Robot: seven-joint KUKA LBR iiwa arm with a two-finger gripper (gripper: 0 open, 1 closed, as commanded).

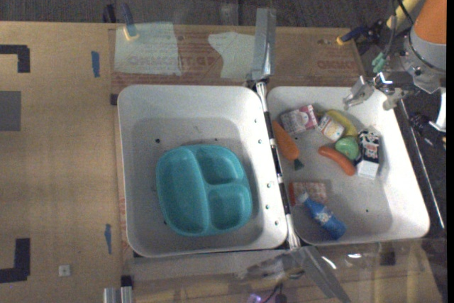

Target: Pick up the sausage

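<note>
Hovering over the far right corner of the right bin (411,220): gripper (374,89), fingers spread, grasping nothing. Lying mid-bin: sausage (337,159), orange-red, tucked just under the green fruit (347,147), close beside the cow-print carton (369,150). Sitting down-left of the gripper, well apart. Long axis running upper-left to lower-right. Judging: needing travel inward plus wrist alignment across that axis.

Green fruit (347,147) and carton (368,152) crowd the sausage (337,159); its near side lies open.
</note>
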